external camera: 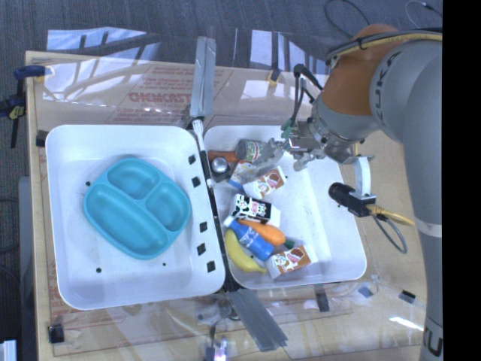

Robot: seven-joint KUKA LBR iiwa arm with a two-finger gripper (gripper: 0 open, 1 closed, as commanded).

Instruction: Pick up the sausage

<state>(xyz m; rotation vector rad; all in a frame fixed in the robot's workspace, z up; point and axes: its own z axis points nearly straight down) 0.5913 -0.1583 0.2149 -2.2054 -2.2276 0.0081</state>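
**Sausage lying at the bin's edge, gripper hanging nearby**

The sausage [220, 157] is lying in the right bin [352, 256], up and to the left of the cow-print carton [252, 209], hard against the wall that this bin is sharing with its neighbour. It is showing as a short, reddish-brown, glossy stub. Part of it is being hidden by a shiny round thing [219, 168] sitting between it and the carton, so its full length is probably greater than what is showing.

It is likely a light toy, smooth and rounded, so it is apt to be slipping or rolling under a pinch. Taking it across the middle of its short width looks the safest hold, though the wall and the round thing are leaving little room there.

The gripper [289, 150] is hanging up and to the right of the carton, well apart from the sausage. Whether it is spread or closed, I cannot tell; nothing is visibly being held.
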